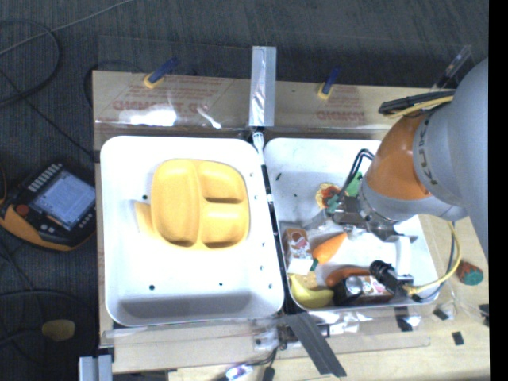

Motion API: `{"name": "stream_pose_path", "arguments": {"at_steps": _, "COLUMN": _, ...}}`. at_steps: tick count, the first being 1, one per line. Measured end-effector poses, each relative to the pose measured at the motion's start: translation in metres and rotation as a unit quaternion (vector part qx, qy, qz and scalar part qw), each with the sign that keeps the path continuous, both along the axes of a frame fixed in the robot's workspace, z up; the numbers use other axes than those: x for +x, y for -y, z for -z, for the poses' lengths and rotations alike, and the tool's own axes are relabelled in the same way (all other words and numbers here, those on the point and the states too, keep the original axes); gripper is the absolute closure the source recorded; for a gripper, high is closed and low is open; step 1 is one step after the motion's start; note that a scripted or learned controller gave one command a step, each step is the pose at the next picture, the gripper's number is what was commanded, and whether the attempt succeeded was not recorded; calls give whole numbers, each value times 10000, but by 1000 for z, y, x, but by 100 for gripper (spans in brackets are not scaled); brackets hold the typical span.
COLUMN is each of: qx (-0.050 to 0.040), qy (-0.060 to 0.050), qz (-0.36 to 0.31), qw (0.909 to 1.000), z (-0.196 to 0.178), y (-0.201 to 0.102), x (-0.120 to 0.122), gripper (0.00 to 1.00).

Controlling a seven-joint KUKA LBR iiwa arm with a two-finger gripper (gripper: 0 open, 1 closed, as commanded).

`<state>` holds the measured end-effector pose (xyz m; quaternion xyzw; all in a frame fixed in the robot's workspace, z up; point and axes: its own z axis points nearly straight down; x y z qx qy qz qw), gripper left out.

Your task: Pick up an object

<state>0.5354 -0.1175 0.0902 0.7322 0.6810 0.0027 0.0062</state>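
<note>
Apparently we hung our gripper [343,217] just above the orange carrot [328,247], whose long axis ran diagonally beneath; whether the gripper had clenched, we could not tell.

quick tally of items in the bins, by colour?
Yellow: 2, divided tray, banana
Orange: 1, carrot
Red/brown: 2, packet, sausage-like piece
Black: 1, dark bottle-like item
Mixed colours: 1, small round piece
Total: 7

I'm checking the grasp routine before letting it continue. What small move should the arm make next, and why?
Probably lower straight down a little: the gripper hangs over the right bin, close above the orange carrot, which lies loose beside the banana.
</note>
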Motion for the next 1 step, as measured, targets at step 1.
{"name": "stream_pose_path", "arguments": {"at_steps": 1, "qx": 12, "qy": -71, "qz": 334, "qw": 9994, "z": -93, "y": -30, "x": 24, "gripper": 0}}
